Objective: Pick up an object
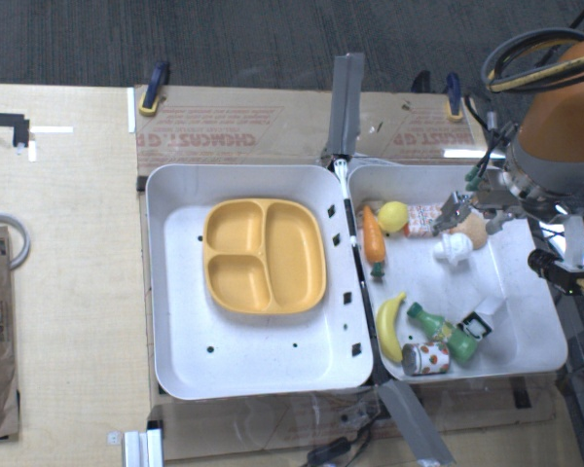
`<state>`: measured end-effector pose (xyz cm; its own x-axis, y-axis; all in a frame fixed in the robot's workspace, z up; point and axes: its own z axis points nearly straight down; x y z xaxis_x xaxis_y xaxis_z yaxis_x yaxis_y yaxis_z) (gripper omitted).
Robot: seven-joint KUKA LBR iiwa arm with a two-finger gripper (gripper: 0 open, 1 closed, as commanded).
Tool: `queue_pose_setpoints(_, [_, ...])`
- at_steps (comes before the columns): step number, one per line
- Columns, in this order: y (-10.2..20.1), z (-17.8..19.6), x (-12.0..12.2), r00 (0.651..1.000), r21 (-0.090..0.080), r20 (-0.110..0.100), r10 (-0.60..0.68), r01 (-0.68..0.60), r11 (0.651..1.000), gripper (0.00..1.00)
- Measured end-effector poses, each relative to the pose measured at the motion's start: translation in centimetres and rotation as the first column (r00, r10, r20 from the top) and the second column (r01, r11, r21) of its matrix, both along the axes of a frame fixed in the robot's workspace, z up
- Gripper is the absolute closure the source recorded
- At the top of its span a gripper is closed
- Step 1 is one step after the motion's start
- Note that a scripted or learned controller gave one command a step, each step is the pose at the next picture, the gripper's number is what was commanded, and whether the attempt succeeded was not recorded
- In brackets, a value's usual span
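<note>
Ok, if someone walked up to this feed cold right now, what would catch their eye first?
Probably the yellow divided plate, alone in the middle of the left bin. Next, the right bin's clutter: a carrot and lemon at its far left, a banana, green bottle and small can along the near edge. Then the arm with its orange band, its gripper low over the far side of that bin by a white object.
</note>
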<state>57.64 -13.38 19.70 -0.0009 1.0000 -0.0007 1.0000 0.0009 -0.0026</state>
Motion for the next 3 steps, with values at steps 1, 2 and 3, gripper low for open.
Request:
queue_pose_setpoints(1, [6.2, -0.7, -10.0, 0.996, 0.000, -0.001, -0.085, 0.085, 0.996, 0.00])
queue_pose_setpoints(2, [6.4, 6.4, -9.9, 0.998, -0.001, 0.000, -0.055, 0.055, 0.998, 0.00])
queue_pose_setpoints(3, [9.0, 11.3, -9.9, 1.000, -0.001, 0.000, 0.014, -0.014, 1.000, 0.00])
